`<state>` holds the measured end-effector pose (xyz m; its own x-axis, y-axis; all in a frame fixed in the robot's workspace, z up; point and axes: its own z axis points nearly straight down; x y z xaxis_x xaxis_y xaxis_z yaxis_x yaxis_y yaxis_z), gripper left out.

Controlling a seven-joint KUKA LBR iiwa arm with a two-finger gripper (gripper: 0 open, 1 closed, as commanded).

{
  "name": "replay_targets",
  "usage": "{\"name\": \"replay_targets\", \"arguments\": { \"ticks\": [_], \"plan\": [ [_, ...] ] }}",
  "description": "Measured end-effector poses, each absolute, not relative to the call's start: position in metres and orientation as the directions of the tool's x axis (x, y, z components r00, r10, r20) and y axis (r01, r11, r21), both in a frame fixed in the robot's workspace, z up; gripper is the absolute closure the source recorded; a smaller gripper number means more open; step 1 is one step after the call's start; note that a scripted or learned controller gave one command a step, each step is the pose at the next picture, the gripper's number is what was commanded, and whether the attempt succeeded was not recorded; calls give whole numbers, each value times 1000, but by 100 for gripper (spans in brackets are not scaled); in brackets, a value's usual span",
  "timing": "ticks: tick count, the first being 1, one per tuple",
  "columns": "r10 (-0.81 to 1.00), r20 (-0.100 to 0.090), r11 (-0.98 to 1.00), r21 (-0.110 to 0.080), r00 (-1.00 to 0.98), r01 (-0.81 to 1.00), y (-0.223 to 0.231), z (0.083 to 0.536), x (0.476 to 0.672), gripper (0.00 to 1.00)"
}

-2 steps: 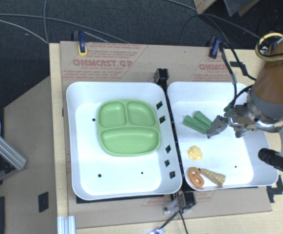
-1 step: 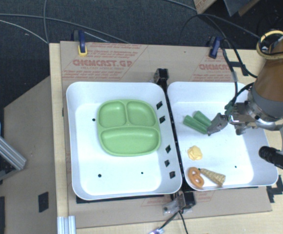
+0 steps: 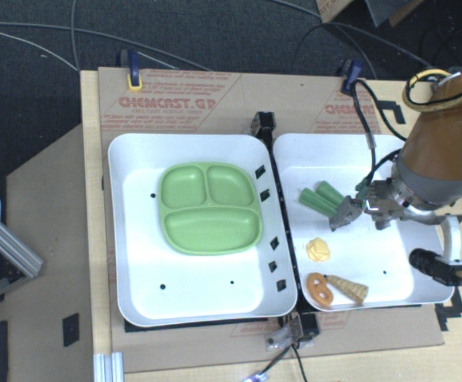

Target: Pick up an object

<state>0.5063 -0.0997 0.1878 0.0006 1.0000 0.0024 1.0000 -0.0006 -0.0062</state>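
Observation:
In the right bin [image 3: 390,249] lie a green double-stick piece [image 3: 320,198], a small yellow lump [image 3: 318,250], an orange ring [image 3: 320,290] and a tan cone [image 3: 350,287] beside it. My gripper [image 3: 364,214] hangs over the middle of this bin, just right of the green piece. It is open, with nothing between its fingers. The left fingertip [image 3: 344,213] is close to the green piece's right end; I cannot tell whether they touch.
The left bin [image 3: 131,253] holds a green divided plate [image 3: 210,208]. A black divider with clips [image 3: 274,213] runs between the bins. The arm's grey and orange body [image 3: 441,150] covers the right bin's far right corner. Cables trail behind the bench.

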Motion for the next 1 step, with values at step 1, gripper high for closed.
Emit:
{"name": "replay_targets", "arguments": {
  "ticks": [1],
  "plan": [
    [1000, 3, 0, -8, 1, 1000, -95, 127, 499, 0]
  ]
}}
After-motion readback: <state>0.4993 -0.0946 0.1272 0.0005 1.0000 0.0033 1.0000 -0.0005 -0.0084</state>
